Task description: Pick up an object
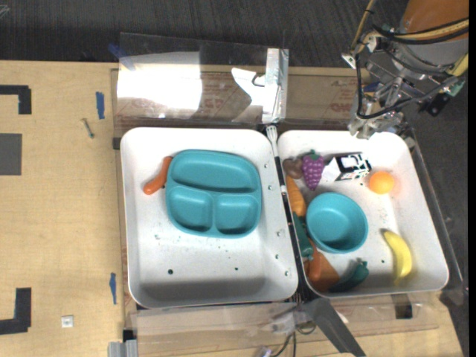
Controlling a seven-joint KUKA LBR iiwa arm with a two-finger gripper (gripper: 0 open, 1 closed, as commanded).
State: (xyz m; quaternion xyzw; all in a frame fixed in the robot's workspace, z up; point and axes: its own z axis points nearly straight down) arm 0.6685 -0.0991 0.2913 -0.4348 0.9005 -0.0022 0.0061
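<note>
The gripper (370, 125) hangs above the right bin's (428, 233) far rim, whether open or closed impossible to tell. Just beyond it in the bin lie a black-and-white card (349, 163), purple grapes (313, 169), an orange (381, 182) and a teal bowl (337, 222).

Quick count: two white bins, left (141, 222) and right (424, 199). One teal tray (214, 192), one teal bowl (337, 222), one banana (399, 253), one orange (381, 182), one bunch of grapes (313, 169), two carrots (157, 176) (296, 196).
</note>
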